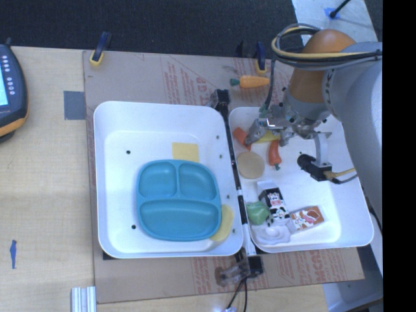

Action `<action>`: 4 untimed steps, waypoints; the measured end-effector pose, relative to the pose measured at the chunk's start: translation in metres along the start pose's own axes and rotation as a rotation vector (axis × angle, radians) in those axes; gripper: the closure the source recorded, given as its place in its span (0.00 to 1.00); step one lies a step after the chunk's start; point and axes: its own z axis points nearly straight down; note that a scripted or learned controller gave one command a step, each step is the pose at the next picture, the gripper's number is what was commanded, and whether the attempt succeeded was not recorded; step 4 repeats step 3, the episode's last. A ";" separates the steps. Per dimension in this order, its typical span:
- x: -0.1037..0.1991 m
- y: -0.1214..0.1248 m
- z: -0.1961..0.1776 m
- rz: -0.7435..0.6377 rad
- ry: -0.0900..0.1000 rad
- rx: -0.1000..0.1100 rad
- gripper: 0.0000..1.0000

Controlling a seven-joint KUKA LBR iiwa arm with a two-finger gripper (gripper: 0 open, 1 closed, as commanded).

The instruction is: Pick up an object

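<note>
Cardboard [162, 77] covers the wooden bench [39, 194] under two glossy white bins. The left bin [114, 174] holds a smooth blue divided plate [179, 200] and a yellow square [185, 151]. In the right bin [338, 233], the gripper [270, 134] hangs over an orange chili-shaped toy [275, 153]; whether it is open, I cannot tell.

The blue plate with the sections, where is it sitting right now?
The blue divided plate lies flat in the left white bin, toward its near side, with a yellow square just behind it.
</note>
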 end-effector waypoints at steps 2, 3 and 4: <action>-0.065 -0.045 -0.010 0.001 0.002 -0.007 1.00; 0.024 -0.014 -0.106 -0.007 0.006 -0.021 1.00; 0.024 -0.014 -0.106 -0.007 0.006 -0.021 1.00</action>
